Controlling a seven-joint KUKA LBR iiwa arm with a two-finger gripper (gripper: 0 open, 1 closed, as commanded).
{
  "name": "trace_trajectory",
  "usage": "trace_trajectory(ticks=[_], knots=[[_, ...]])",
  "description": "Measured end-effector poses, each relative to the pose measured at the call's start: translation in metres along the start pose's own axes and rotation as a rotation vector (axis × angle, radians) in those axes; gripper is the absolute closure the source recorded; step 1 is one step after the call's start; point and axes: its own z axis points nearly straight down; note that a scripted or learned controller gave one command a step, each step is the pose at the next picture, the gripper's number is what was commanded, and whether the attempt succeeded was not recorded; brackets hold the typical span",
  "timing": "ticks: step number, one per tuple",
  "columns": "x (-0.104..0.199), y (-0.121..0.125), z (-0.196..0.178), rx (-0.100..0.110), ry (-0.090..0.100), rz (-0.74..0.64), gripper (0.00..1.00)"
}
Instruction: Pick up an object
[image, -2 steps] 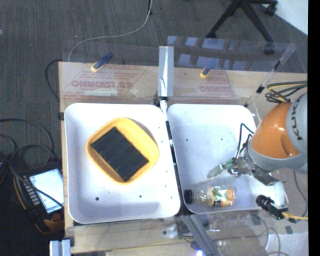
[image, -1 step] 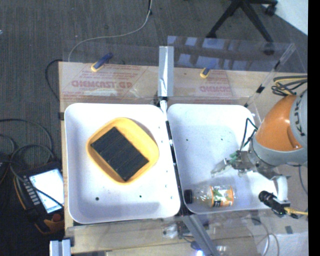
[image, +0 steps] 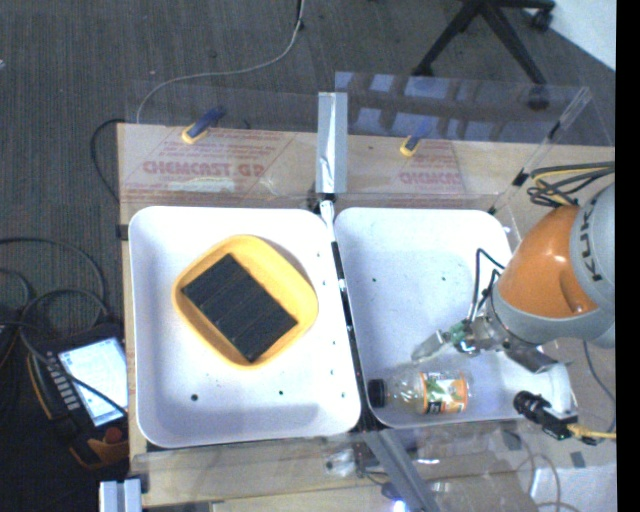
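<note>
Lying on its side near the front edge of the right bin (image: 420, 250), a small clear bottle (image: 420, 392) has a dark cap pointing left and an orange and green label whose print is too small to read. Just above it the pincer (image: 450, 340) hangs low over the bin floor, apart from the bottle; whether it is spread or closed cannot be told. Behind it sits the arm's (image: 560, 280) orange band, with part of dark lettering on the grey casing at the frame's edge. In the left bin (image: 150, 400) rests a yellow dish (image: 300, 290) holding a dark ribbed square pad (image: 240, 305). At the back of the surface (image: 135, 160), clear sheets carry faded red print reading "CHEMCAST GP".
</note>
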Motion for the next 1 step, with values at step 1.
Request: trace_trajectory(ticks=[1], knots=[[0.0013, 0.0027, -0.0105, -0.005, 0.002, -0.001, 1.0]])
